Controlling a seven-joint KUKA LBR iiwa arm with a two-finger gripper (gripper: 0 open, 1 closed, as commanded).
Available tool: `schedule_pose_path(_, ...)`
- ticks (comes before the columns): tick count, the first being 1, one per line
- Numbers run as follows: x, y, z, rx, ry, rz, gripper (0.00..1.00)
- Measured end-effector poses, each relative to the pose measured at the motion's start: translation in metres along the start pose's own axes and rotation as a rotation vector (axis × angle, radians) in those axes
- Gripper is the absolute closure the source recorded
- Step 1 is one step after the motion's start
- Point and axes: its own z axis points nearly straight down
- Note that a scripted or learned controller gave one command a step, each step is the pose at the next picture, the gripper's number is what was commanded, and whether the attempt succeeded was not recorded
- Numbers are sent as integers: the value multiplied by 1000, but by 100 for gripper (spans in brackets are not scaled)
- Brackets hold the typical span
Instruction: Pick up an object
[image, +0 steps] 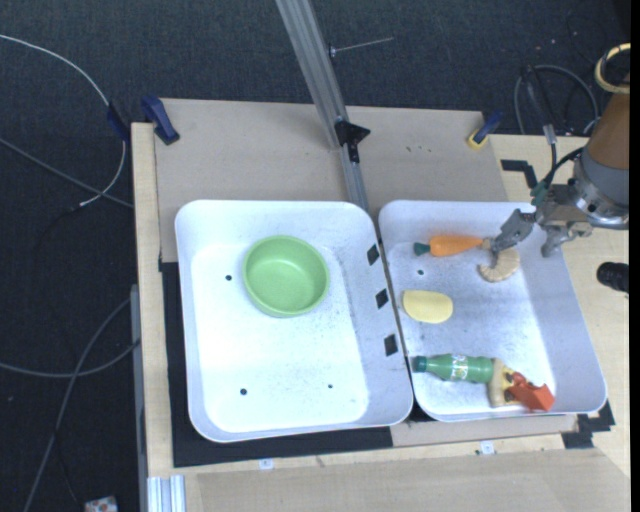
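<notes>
A tan cookie (498, 265) lies just below the open pincer (530, 236).

The right bin (580, 330) holds an orange carrot (455, 245) lying flat near its far edge, a tan cookie-like piece (499, 266) just beside the carrot's tip, a pale yellow oval (427, 306) mid-bin, and a green bottle (455, 368) on its side touching a red-orange toy (525, 392)

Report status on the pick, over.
Gripper open above right bin's far end. Nothing held. Tan piece and carrot just below it. Path clear.
</notes>
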Motion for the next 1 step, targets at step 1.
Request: schedule_pose_path(1, -6, -2, 61, -1, 0, 3, 0)
